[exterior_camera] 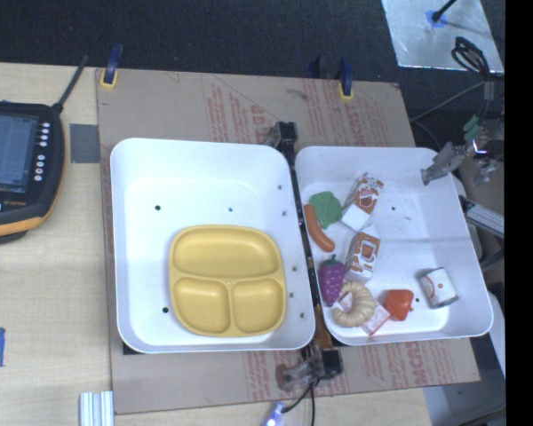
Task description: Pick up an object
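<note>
Claw (437, 169): at right bin's (400, 330) far right rim; grip state cannot be told, perhaps too small.
Tray (227, 280): left bin (138, 238).

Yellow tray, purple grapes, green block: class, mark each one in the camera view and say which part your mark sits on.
yellow tray (226, 254), camera view, on its large upper compartment.
purple grapes (331, 280), camera view, on the middle of the bunch.
green block (326, 209), camera view, on its top face.
</note>
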Available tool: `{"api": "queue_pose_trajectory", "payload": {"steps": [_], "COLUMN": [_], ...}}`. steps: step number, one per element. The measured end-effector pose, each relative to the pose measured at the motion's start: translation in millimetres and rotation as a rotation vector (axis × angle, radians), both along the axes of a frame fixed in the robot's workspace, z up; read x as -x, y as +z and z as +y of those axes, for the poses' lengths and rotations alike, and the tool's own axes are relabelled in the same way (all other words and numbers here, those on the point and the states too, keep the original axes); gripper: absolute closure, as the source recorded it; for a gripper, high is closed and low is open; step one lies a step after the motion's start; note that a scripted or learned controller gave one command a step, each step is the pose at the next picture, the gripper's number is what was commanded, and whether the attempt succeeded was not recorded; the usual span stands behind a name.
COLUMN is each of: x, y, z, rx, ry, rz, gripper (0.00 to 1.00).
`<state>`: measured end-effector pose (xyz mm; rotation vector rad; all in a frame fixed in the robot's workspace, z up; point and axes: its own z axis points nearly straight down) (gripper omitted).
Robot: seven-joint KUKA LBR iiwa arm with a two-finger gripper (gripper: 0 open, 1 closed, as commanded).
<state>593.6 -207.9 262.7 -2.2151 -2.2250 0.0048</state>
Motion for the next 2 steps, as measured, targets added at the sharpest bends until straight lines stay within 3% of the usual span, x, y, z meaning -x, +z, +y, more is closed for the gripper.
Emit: {"api": "queue_pose_trajectory", "payload": {"steps": [1,2], "x": [-32,-62], "y": [-90,-171], "z": [49,72], "rx": [0.000,0.000], "ry": [0.001,0.001], "rz": [0.002,0.001], "gripper": [0.00,0.00]}}
